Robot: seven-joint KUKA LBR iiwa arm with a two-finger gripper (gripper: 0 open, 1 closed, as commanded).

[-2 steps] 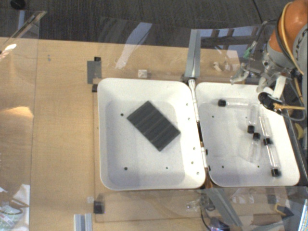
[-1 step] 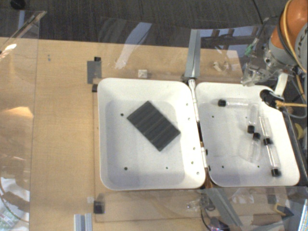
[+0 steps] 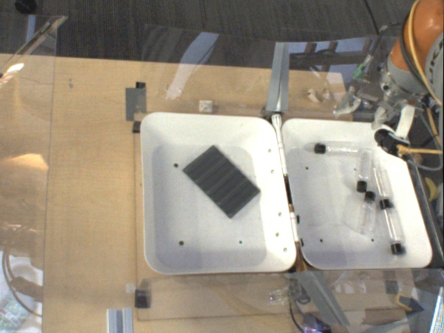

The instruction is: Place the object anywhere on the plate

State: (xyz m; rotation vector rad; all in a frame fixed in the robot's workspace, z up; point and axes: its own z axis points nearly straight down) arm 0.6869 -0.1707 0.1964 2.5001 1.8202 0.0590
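The pick is the step in hand, and nothing is lifted yet. The clear plastic tubes with black caps [image 3: 392, 229] lie in the right shallow white bin [image 3: 326, 245]. The dark grey ribbed rectangular plate [image 3: 221, 181] lies askew in the left shallow white bin [image 3: 166, 245] on the wooden table [image 3: 90, 186]. The gripper [image 3: 387, 116] hangs over the right bin's far corner; I cannot tell whether it is open or closed. Next it probably needs to descend on one tube, grip it, and carry it left to the plate
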